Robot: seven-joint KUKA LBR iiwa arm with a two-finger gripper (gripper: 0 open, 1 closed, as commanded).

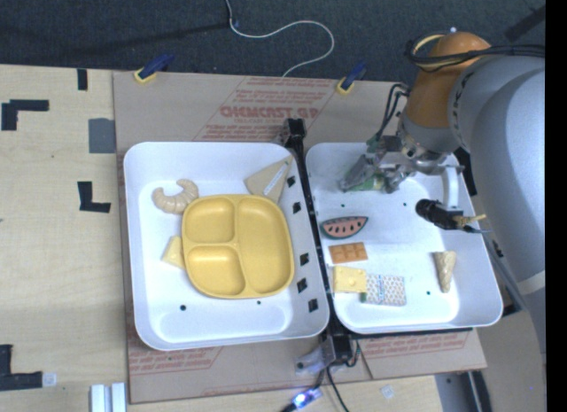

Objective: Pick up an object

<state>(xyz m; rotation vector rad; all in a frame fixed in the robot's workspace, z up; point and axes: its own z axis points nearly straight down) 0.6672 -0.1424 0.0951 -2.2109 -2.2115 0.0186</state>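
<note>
White right bin [496, 313]: my gripper [365, 177] low at its far edge, finger state indiscernible. Watermelon slice [344, 226], waffle [347, 252], cone [445, 270] unlifted. Pick pending.

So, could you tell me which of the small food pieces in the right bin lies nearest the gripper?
The watermelon slice, red with a dark rind, lies nearest the gripper, just below it. The waffle, cheese square, patterned piece and pale wedge lie farther toward the bin's front.
</note>
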